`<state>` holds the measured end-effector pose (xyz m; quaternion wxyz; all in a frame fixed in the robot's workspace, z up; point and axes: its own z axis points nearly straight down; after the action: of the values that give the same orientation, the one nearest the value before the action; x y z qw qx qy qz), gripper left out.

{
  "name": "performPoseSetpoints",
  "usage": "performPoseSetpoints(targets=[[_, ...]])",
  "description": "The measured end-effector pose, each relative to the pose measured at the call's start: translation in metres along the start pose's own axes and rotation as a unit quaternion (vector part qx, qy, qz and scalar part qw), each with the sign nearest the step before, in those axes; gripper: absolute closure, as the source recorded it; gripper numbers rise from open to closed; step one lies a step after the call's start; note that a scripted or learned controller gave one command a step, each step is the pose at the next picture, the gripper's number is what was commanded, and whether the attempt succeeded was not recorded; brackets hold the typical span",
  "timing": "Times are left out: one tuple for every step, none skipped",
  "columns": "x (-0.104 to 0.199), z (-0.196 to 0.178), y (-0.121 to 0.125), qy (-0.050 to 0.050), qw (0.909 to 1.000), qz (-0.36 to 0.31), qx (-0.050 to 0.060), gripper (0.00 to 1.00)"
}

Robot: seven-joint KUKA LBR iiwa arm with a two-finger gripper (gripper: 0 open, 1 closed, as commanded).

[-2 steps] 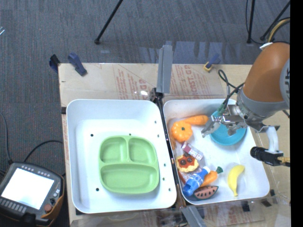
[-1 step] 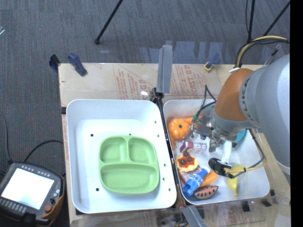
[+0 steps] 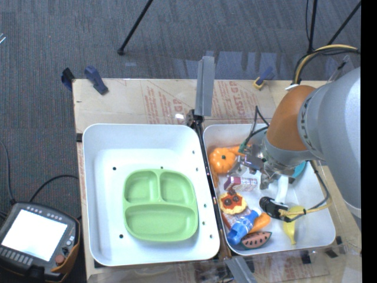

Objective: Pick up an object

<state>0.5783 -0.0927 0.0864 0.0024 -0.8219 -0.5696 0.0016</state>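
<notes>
At the frame's lower right, a watermelon slice (image 3: 257, 239), banana (image 3: 290, 226) and pumpkin (image 3: 223, 159) lie unlifted in the right bin (image 3: 326, 229). Above them the end effector (image 3: 263, 173) hovers low; its opening can't be judged, so picking remains.

Right bin (image 3: 327, 217), toys clustered left side: orange pumpkin (image 3: 222, 160) at top; tart-like piece (image 3: 232, 203) below; blue block (image 3: 240, 229), carrot (image 3: 260, 221), watermelon slice (image 3: 256, 239) near front; yellow banana (image 3: 291, 226), possibly, lying right.
</notes>
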Motion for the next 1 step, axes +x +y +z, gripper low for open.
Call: performPoseSetpoints(targets=[[-0.001, -0.0085, -0.0006, 0.0, 1.0, 0.001, 0.002, 1.0]])
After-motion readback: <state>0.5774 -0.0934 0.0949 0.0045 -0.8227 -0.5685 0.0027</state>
